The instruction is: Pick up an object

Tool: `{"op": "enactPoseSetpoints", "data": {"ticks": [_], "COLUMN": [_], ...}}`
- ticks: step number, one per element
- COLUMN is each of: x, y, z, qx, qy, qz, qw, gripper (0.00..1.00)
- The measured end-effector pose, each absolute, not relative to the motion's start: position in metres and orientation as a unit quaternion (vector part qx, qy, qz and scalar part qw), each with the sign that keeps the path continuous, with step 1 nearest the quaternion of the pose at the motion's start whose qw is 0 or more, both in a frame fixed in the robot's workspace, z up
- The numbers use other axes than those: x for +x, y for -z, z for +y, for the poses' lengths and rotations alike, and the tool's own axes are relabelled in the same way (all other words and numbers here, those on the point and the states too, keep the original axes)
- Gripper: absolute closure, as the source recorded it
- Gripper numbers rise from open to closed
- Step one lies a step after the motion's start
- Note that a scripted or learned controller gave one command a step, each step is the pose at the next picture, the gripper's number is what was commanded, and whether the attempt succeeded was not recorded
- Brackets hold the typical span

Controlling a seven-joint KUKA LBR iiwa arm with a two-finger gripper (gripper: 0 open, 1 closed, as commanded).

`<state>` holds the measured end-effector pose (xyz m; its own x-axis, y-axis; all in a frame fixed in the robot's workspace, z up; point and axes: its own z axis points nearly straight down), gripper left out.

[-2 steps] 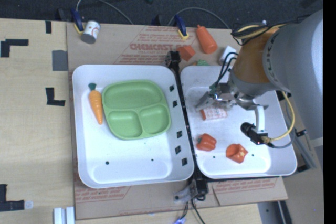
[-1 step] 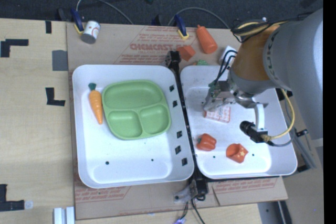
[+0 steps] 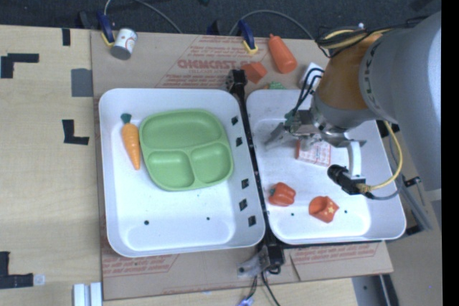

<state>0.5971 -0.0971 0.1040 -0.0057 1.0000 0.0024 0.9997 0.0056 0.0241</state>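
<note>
Gripper (image 3: pixel 285 131) low in right bin (image 3: pixel 373 229), far half; finger state cannot be told. Red-white packet (image 3: pixel 314 153) just right of it. Two orange peppers (image 3: pixel 282 194) (image 3: pixel 323 208) near the bin's near edge, apart.

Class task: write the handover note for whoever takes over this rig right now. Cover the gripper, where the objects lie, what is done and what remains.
Gripper: low in the right bin, over a red-and-white packet; no grasp visible.
Right bin: two orange-red peppers near the front.
Left bin: green divided plate, carrot beside it.
Done: nothing lifted.
Left: grasp and raise one object.
</note>
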Motion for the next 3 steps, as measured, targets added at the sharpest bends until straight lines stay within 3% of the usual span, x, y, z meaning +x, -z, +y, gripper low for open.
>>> {"op": "enactPoseSetpoints", "data": {"ticks": [1,2,3], "x": [0.629,0.653,0.647], "y": [-0.09,-0.09,-0.091], "z": [-0.115,-0.128,-0.14], "qx": [0.706,0.706,0.706], "qy": [-0.0023,-0.0032,-0.0045], "qz": [0.708,0.708,0.709], "qw": [0.002,0.003,0.006], "gripper": [0.0,0.0,0.0]}}
